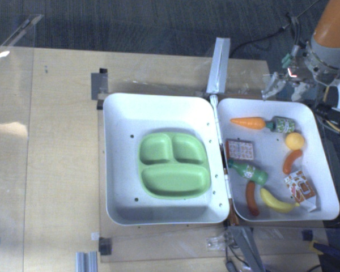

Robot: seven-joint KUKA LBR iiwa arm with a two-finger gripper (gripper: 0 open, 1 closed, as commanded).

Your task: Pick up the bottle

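Observation:
A green bottle [248,172] with a pale label lies on its side in the right bin [324,169], left of centre, between a checkered packet and a red sausage. My gripper [285,87] hangs over the back rim of that bin, well behind and to the right of the bottle. Its fingers [271,88] are spread apart with nothing between them. The orange band of the arm shows at the top right corner.
The right bin also holds a carrot [247,123], a small green container [283,124], a yellow ball [294,141], an orange sausage [291,161], a banana [276,201], a carton [300,188] and a checkered packet [239,149]. A green divided tray [173,164] lies in the left bin [120,152].

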